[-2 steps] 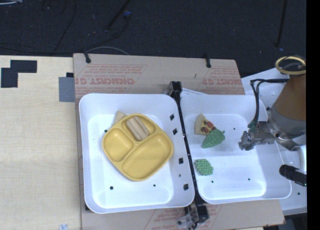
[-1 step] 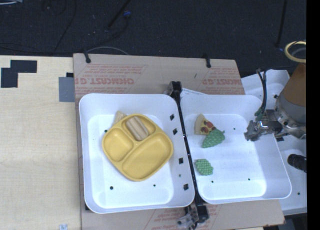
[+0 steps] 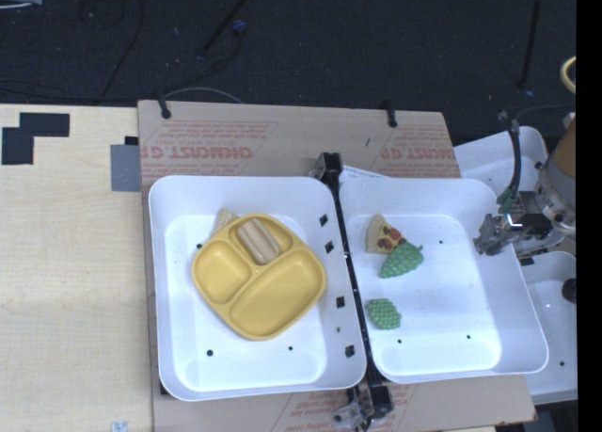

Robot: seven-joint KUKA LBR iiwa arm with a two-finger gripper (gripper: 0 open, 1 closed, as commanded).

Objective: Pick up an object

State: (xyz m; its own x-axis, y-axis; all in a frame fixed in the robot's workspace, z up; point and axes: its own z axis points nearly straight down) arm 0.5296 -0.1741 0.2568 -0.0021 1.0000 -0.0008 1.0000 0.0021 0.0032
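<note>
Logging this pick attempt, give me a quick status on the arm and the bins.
End effector at right bin's right rim, nothing seen held. Pizza slice, two green pieces untouched. Yellow tray in left bin.

two shallow white plastic bins [image 3: 179, 364] sit side by side on a brown printed cardboard sheet [image 3: 263, 143] over a pale wooden bench [image 3: 66, 270].

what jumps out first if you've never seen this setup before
The big yellow plastic divided plate dominates the left white bin, with a tan ridged bread-like piece lying in its top compartment. In the right white bin lie three small toys: a pizza-slice piece, a green grape-like cluster just below it, and a green leafy lump nearer the front. The grey claw sits at that bin's right rim.
</note>
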